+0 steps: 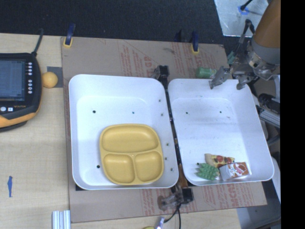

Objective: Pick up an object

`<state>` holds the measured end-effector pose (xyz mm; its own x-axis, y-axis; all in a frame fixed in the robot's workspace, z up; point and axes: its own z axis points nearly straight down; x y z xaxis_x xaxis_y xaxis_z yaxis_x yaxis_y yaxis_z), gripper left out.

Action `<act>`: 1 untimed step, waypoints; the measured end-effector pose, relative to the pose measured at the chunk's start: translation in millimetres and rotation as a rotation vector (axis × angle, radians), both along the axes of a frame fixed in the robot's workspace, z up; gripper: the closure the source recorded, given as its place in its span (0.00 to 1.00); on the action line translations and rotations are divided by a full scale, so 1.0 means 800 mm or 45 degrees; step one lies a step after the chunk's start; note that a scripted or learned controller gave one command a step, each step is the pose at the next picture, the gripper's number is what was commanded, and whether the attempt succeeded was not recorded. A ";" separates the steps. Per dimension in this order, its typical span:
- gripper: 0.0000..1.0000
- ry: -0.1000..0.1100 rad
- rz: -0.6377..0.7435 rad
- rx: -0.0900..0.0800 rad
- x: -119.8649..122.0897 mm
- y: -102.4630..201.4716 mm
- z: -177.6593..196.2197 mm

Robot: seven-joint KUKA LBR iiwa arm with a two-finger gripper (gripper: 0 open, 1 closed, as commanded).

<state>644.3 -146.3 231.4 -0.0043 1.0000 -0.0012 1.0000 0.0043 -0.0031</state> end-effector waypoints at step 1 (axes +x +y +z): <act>0.00 0.003 0.002 0.000 0.014 0.031 -0.066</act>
<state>655.8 -121.1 178.9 -0.0058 1.0000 -0.0012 1.0000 0.0058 -0.0052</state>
